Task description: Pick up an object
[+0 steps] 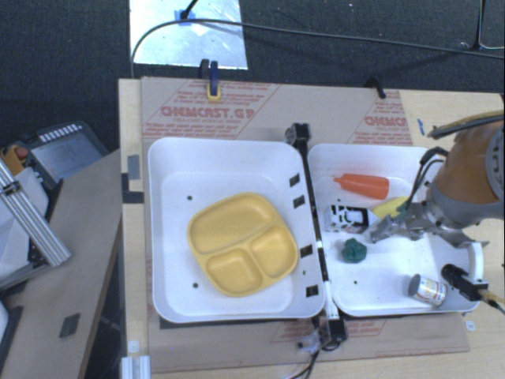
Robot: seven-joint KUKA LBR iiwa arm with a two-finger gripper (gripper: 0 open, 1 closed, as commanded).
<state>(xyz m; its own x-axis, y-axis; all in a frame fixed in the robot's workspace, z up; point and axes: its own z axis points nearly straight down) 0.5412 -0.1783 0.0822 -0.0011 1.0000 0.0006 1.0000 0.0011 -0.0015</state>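
Two white bins on tabletop. Near edge of right bin (394, 306): small can (428, 289). Farther in, green object (354, 249). Arm reaches low from right; end effector (382, 231) beside yellow object (390, 207), grip state unclear. Orange object (364, 185) beyond.

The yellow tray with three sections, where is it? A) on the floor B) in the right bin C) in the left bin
C: the yellow tray lies alone in the left bin, while the orange thing and the green thing lie in the right bin.
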